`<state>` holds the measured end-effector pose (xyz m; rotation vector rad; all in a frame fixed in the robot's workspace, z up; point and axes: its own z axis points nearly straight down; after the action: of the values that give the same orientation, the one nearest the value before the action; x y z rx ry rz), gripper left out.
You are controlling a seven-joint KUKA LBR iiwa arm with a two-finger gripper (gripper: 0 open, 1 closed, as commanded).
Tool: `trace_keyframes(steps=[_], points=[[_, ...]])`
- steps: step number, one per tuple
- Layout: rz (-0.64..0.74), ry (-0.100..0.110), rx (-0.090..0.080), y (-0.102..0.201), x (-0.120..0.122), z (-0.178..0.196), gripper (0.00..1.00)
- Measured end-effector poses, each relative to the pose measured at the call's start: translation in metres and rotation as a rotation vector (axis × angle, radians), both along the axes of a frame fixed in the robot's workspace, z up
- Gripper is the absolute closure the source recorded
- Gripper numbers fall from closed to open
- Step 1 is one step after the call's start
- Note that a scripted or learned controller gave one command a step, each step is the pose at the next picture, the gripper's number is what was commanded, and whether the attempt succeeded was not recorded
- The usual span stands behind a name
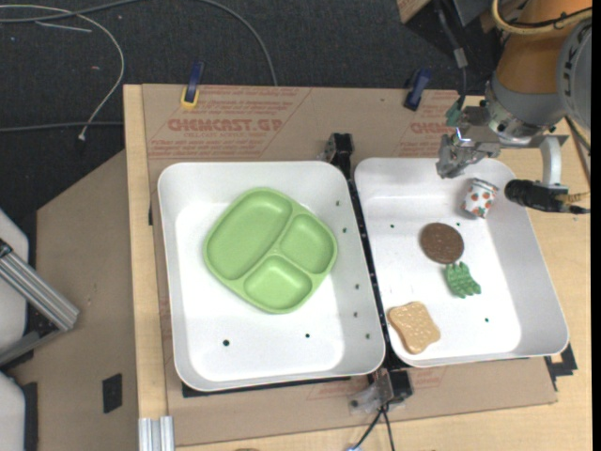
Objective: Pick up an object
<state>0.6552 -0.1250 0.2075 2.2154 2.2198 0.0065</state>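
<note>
The right bin [507, 332] holds a brown round cookie [440, 241], a small green toy [462, 279], a tan toast slice [414, 327] and a white ball with coloured spots [478, 198]. My gripper [452, 163] hangs over the bin's far edge, up and left of the spotted ball and apart from it. Nothing shows between its tips. A green divided plate [270, 249] lies in the left bin [188, 346].
The grey arm with its orange band [549, 7] comes in from the upper right. A black clamp [339, 146] sits between the bins at the back. Blue clips [193, 81] hold the cardboard bench cover at its far edge.
</note>
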Motion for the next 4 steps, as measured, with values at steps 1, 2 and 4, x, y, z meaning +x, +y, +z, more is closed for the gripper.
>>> trace_keyframes(steps=[1,2,4], points=[[-0.001,0.000,0.000,-0.003,0.003,0.045,1.00],[0.001,0.010,0.003,0.038,-0.016,0.035,1.00],[0.003,0.012,0.004,0.137,-0.068,0.013,1.00]])
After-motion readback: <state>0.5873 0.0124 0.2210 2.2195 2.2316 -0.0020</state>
